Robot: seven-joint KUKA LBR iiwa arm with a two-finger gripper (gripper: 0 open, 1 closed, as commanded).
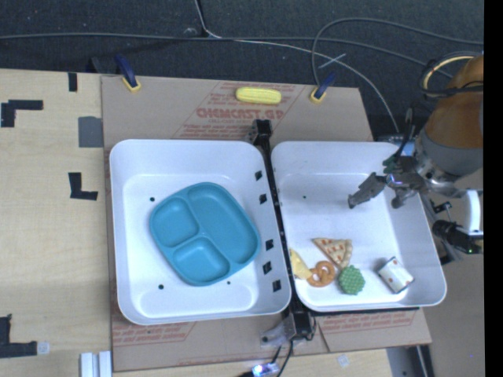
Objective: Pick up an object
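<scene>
We start with the tabletop (47, 210), which carries 2 white bins side by side on a cardboard sheet (228, 112) held by 2 clips. The left bin (134, 171) lies well apart from the fingers and holds a blue divided plate (204, 232), probably parked there as a drop-off spot.

The right bin (314, 163) is where the arm (456, 132) reaches in, and the gripper (383, 192) hangs over that bin's upper right part. Its 2 fingers (361, 195) are spread apart with nothing between them, which we judge to be a ready pose for a descent.

The things to pick sit clustered along the bin's near edge, below the fingers and well apart from them. A waffle wedge (333, 250) is closest, just below and left. Beneath it lies a pretzel (321, 274), touching a yellow piece (298, 265) on its left, with a green broccoli (351, 280) just beside on the right. A small white box (394, 274) rests alone below the fingers, toward the bin's right corner, so we judge it the easiest grasp.

A yellow corn cob (258, 95) lies outside both bins, far above and left of the fingers.
</scene>
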